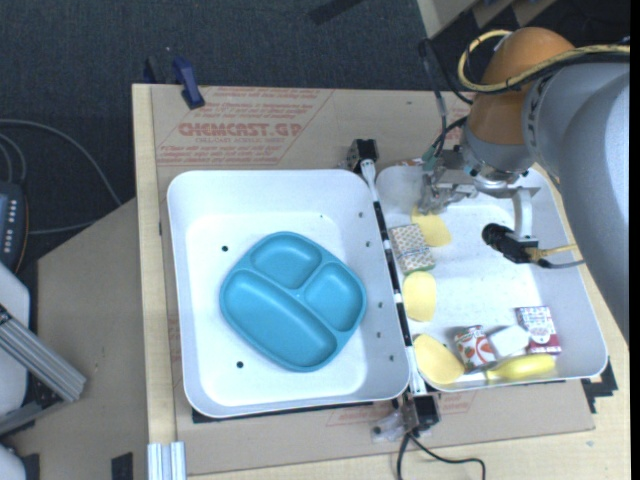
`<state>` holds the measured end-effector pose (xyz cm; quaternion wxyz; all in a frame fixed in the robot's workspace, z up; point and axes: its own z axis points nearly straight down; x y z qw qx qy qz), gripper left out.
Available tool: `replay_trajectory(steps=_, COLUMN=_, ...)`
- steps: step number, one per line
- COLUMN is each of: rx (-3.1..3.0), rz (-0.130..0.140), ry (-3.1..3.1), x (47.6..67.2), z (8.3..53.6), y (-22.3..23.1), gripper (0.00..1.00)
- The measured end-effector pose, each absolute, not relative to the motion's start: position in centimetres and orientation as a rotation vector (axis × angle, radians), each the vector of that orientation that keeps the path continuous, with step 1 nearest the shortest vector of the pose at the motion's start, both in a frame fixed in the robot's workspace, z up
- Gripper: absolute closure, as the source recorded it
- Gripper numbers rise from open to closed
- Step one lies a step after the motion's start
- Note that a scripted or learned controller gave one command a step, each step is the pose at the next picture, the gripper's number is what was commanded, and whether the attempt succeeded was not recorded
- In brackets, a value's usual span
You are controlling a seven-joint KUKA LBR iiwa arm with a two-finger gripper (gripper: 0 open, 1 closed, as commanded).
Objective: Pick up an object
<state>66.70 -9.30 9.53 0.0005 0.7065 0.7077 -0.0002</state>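
Hand (437, 200), grip state unclear, hangs by the right bin (590, 343)'s far rim, above a yellow piece (434, 231).

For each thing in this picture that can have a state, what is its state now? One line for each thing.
Hand: low in the right bin's far corner, just above a yellow piece.
Blue tray: upright in the left bin, nothing in its three compartments.
Left bin: holds the blue tray.
Right bin: holds yellow pieces and small packets.
Patterned packet: lying flat by the divider.
Red and white packets: lying near the front edge.
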Motion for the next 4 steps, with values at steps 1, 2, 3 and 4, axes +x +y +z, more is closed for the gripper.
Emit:
replay_trajectory(steps=1, rx=2.219, rz=-0.001, ry=2.223, x=66.7, z=9.5, y=-9.3, gripper=0.0)
replay_trajectory(steps=2, rx=2.223, rz=-0.002, ry=2.221, x=66.6, z=8.5, y=-10.1, gripper=0.0)
replay_trajectory(steps=3, rx=2.22, rz=0.0, ry=2.22, x=66.7, z=9.5, y=-10.1, gripper=1.0)
replay_trajectory(steps=4, rx=2.22, rz=-0.001, ry=2.22, x=66.7, z=9.5, y=-10.1, gripper=0.0)
